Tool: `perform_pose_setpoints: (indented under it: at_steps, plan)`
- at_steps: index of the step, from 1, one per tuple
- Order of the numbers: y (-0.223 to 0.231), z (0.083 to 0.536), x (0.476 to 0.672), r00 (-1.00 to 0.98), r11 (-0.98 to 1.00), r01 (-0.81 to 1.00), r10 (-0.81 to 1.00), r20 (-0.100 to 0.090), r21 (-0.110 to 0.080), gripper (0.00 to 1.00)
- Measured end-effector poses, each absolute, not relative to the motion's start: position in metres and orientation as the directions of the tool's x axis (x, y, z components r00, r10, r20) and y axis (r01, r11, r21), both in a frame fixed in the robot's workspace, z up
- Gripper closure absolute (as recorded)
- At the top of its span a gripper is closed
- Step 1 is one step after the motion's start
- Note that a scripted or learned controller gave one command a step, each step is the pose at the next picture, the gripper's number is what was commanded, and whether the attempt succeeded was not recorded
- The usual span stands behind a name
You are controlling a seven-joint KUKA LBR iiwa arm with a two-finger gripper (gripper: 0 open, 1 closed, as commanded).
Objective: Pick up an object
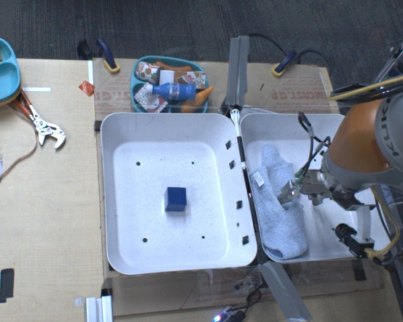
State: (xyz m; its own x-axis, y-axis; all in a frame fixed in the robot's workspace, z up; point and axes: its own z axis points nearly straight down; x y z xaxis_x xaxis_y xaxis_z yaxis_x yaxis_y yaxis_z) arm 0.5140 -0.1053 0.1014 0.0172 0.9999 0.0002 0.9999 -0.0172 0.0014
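Observation:
A small blue cube (176, 198) rests near the middle of the left bin (121, 180). A light blue-grey cloth (279, 206) lies lengthwise along the left side of the right bin (322, 247). My gripper (288, 194) hangs low over the cloth's right edge, its tips touching or nearly touching the fabric. The grey arm with its orange band (359, 143) reaches in from the right above the right bin. The cloth lies flat, and nothing is lifted.
A teal bowl (168, 86) with packets and a bottle stands behind the left bin. A wrench (43, 129) and a teal tray (0, 69) lie on the bench at far left. A grey divider bar (238, 72) stands between the bins at the back.

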Motion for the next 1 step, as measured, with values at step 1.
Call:
perform_pose_setpoints:
  at_steps: [1]
  plan:
    - [-0.1176, 0.0933, 0.5797, 0.009, -0.009, 1.000, 1.000, -0.002, 0.003, 0.00]
